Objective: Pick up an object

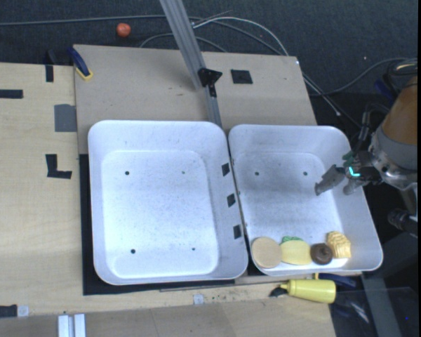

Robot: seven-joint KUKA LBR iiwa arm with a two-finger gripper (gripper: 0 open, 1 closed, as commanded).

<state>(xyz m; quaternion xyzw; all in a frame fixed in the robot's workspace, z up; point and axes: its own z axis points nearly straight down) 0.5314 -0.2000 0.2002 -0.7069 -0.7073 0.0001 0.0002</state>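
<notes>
Right bin [266,146]: toys [299,250] along near wall.

Single fixed camera above bench [28,188]; slanted downward; both bins [98,188] framed

Grey arm [396,153], orange band, dark tool [335,181]

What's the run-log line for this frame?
end effector: over right bin, right edge, holding nothing | objects: five clustered in near corner, incl. brown ring | left bin | pick: not done
</notes>
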